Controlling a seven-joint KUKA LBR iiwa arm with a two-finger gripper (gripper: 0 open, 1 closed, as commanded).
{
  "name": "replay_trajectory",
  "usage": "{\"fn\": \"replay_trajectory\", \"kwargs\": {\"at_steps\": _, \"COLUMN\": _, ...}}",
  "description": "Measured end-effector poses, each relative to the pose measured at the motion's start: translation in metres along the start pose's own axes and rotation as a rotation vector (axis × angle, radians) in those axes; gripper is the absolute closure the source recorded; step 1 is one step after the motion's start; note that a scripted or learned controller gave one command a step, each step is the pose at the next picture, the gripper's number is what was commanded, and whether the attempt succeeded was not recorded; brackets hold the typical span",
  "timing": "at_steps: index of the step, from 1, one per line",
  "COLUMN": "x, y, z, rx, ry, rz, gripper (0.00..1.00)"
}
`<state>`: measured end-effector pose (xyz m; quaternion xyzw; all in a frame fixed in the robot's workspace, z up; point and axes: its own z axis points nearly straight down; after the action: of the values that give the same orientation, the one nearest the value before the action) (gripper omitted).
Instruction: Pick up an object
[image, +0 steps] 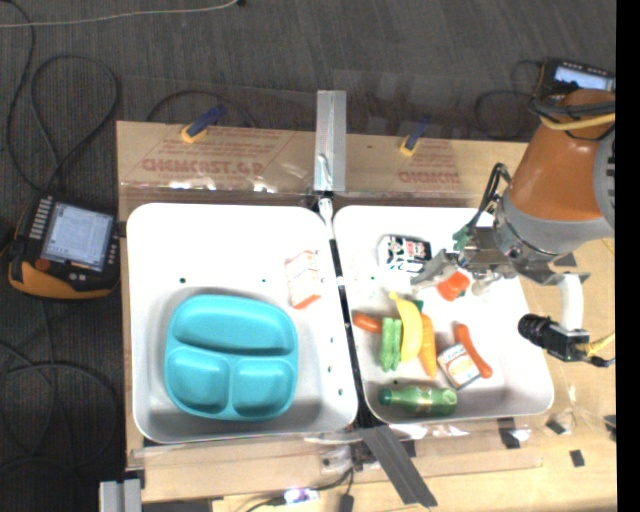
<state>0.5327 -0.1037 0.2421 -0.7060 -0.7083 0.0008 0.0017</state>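
Cardboard and dark carpet frame two white bins; the right bin holds the pickable clutter, the left bin a blue divided tray and a small orange carton. The gripper sits right of centre, over the right bin's upper area, beside a black-and-white carton. An orange-red object lies at its tip; whether the fingers grip it cannot be told. If they merely touch it, lifting could leave it behind or knock it against the carton. Toward the bin's lower half, the banana, carrot and green bottle crowd together. Open floor remains along the bin's right wall.
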Motion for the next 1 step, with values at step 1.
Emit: {"fn": "replay_trajectory", "kwargs": {"at_steps": 1, "x": -0.0266, "y": -0.0283, "z": -0.0527, "rx": -0.002, "ry": -0.001, "rz": -0.123, "gripper": 0.0}}
